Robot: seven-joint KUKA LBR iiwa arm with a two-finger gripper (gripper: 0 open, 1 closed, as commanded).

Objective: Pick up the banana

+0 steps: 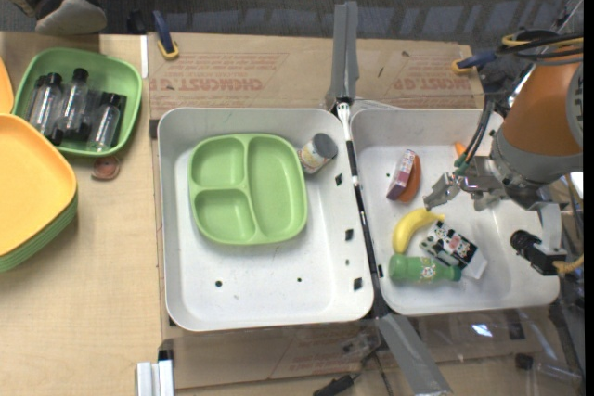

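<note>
A green plate (248,189) with three parts sits in the left white bin (186,292), and a small can (318,152) lies just beside its far right corner. In the right white bin (501,287) there is a red and pink packet (403,176) at the far side, a green bottle (423,270) lying on its side at the near side, and a black and white packet (450,246) touching the bottle. Far off to the left on the bench, a green tray (56,62) holds little dark bottles (74,109), and a stack of orange plates (28,190) lies near it.
</note>
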